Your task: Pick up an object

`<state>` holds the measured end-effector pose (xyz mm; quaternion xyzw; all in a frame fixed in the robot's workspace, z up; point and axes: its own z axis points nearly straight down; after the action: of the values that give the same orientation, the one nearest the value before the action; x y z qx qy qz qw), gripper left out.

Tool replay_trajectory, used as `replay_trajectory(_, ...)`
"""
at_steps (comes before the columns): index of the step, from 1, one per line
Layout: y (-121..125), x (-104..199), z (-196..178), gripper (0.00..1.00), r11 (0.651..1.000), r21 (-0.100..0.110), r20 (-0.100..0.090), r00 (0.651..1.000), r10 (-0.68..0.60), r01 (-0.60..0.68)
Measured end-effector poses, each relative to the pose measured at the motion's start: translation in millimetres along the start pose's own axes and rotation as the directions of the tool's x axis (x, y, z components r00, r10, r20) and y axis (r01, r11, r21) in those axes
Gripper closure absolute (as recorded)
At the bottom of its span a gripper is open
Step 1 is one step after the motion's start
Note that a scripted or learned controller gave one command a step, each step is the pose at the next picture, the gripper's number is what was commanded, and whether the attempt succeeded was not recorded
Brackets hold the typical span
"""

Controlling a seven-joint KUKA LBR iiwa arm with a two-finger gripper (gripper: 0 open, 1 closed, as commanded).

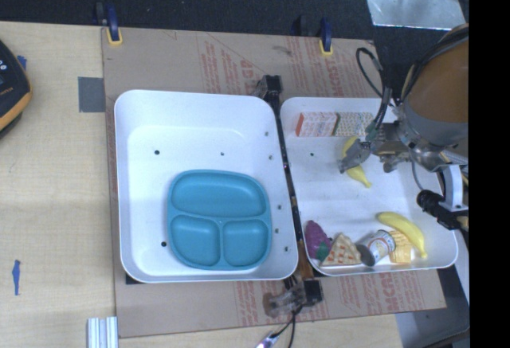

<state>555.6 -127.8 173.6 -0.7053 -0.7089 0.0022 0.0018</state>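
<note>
My gripper (368, 157) hangs over the upper middle of the right bin (319, 203), reaching in from the right under the grey and orange arm (434, 95). A small yellow banana-like piece (358, 174) lies right at its tip, partly covered by it; whether it is held is unclear. Along the bin's front lie a larger yellow banana (402, 228), a small tin can (378, 247), a pizza slice (341, 251) and a purple bunch of grapes (317, 236). An orange and white box (327, 125) lies by the back wall.
The left bin (143, 127) holds a blue divided plate (217, 217). A black clamp (271, 87) sits between the bins at the back. Cables loop near the arm at the right. A yellow and black device (9, 91) sits at the bench's far left.
</note>
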Motion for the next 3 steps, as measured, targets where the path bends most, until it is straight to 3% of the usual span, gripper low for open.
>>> replay_trajectory(1, 37, -9, 71, 0.00, 1.000, -0.001, 0.001, 1.000, -0.001, 0.001)
replay_trajectory(2, 38, -10, 60, 1.00, 1.000, -0.003, 0.002, 1.000, -0.004, 0.004)
replay_trajectory(3, 26, -50, 33, 1.00, 1.000, -0.005, 0.001, 1.000, 0.003, -0.003)
